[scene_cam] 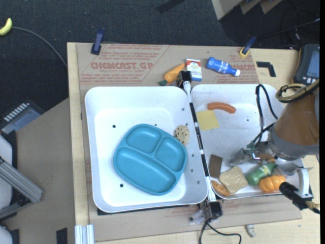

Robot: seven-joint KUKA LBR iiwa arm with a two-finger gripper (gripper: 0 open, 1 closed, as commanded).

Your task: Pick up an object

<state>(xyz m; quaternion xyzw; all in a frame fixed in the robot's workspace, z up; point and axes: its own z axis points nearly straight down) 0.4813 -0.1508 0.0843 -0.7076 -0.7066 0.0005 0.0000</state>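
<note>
My gripper (245, 157) hangs low over the front part of the right bin (244, 96), under the grey arm (299, 128) that comes in from the right. Just in front of it lie a green toy vegetable (257, 175), an orange toy (271, 183) and a slice of bread (232, 179). A brown block (215, 164) sits to its left, by the bin's divider wall. Farther back in that bin are a yellow cheese slice (207, 120) and a sausage (221, 107). I see nothing held in the gripper.
The left bin (101, 105) bears a blue divided plate (150, 158) and a cookie (182, 133) near its right wall. Behind the bins, on the cardboard, lie an orange carrot (174, 73), a small carton (193, 69) and a blue bottle (222, 66).
</note>
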